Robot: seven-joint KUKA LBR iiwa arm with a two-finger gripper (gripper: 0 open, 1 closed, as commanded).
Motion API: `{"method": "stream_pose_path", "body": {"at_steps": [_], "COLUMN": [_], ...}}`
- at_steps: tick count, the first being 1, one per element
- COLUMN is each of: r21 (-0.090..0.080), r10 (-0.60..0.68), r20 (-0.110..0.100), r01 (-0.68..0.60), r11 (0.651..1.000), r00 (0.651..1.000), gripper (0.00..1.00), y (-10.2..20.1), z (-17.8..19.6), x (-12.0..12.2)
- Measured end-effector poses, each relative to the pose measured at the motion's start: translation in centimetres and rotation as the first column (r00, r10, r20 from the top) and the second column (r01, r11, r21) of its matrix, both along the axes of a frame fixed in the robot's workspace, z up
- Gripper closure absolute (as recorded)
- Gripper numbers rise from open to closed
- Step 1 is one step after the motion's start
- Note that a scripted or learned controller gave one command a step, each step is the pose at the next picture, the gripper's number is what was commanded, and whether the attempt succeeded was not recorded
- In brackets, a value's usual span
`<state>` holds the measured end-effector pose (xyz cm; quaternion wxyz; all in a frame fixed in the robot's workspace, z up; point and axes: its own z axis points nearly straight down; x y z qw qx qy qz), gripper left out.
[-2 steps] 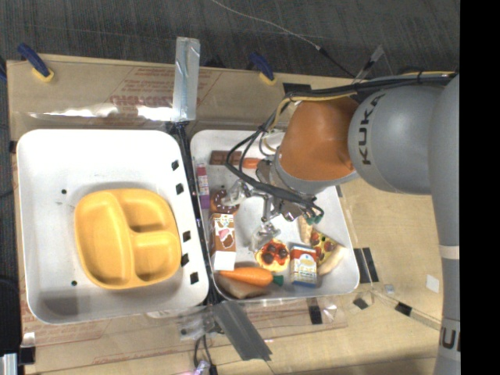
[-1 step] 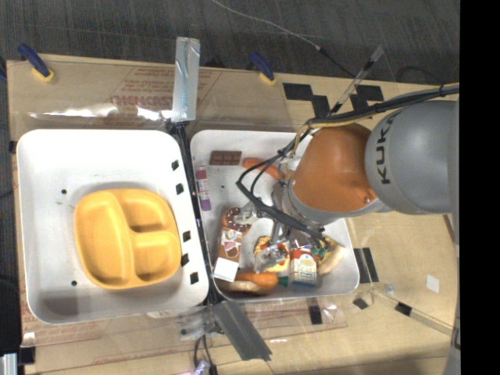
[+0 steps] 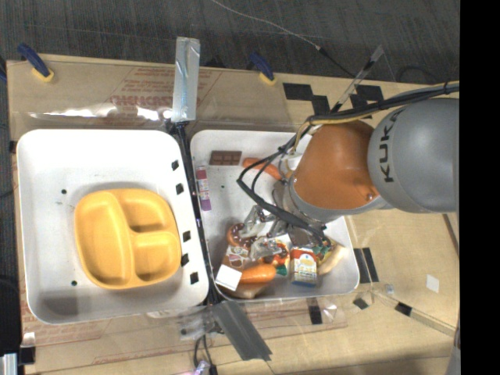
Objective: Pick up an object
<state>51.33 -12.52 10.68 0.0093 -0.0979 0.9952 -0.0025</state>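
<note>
My gripper (image 3: 264,229) reaches down into the right bin (image 3: 234,143), its metal tip low among a heap of small objects near the bin's front. Under and beside it lie a brown patterned packet (image 3: 238,237), an orange carrot-like piece (image 3: 258,273) with a white block (image 3: 227,278) at its left end, and a small yellow carton (image 3: 304,267). A purple marker (image 3: 203,188) lies along the bin's left wall. A brown bar (image 3: 225,158) rests at the back. The orange wrist band (image 3: 336,170) hides the middle of the bin.
The left bin (image 3: 47,155) holds a yellow divided plate (image 3: 126,235). A silver clamp post (image 3: 185,80) stands behind the wall between the bins. Black cables loop from the wrist over the right bin. Blue clips sit on the bench's back edge.
</note>
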Motion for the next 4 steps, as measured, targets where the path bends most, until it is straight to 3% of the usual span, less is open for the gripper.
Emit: {"method": "stream_pose_path", "body": {"at_steps": [1, 2, 3, 4], "r21": [0.002, 0.002, 0.003, 0.003], "r10": [0.001, -0.294, -0.536, -0.536], "r20": [-0.014, -0.017, -0.021, -0.021], "r01": [-0.001, 0.294, 0.536, 0.536], "r11": [1.0, 0.956, 0.844, 0.844], "r00": [1.0, 0.956, 0.844, 0.844], "gripper": [1.0, 1.0, 1.0, 0.0], "y": [-0.4, -8.6, -5.4, -5.4], "z": [4.3, 5.7, 6.7, 6.7], "x": [3.6, 1.0, 0.8, 0.8]}}
